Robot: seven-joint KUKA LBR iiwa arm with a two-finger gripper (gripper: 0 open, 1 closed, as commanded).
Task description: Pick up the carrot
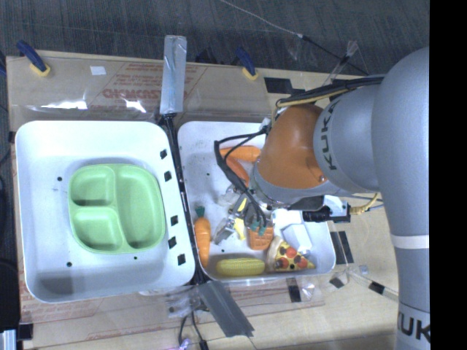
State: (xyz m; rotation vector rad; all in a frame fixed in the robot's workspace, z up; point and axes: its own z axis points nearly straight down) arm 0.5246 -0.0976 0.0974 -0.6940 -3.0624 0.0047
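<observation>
Two shallow white plastic bins sit side by side on the bench, and I'll use the right bin (191,146) as the anchor for everything. The left bin (29,195) touches it along the black seam and holds a pale green three-compartment plastic tray (115,207). The big grey arm with the orange band (292,152) comes over the right bin from its right side and covers most of the middle, with black cables looping off the wrist. The two-finger metal gripper (237,221) hangs low over the bin floor, roughly centre, tips pointed toward the bin's left wall. Honestly can't tell how the fingers are set, it's a jumble of metal and shadow down there. The small orange carrot with a green top (202,238) lies by the bin's left wall, near the front, lengthwise along that wall, just beside the gripper tips, and I can't say whether they touch. Along the bin's front wall is a yellow corn cob (237,266), with a toy pizza slice (292,256) to its right. Another orange piece with green bits (260,235) sits just under the gripper, and an orange curved item (241,157) peeks out near the back, partly under the arm.
</observation>
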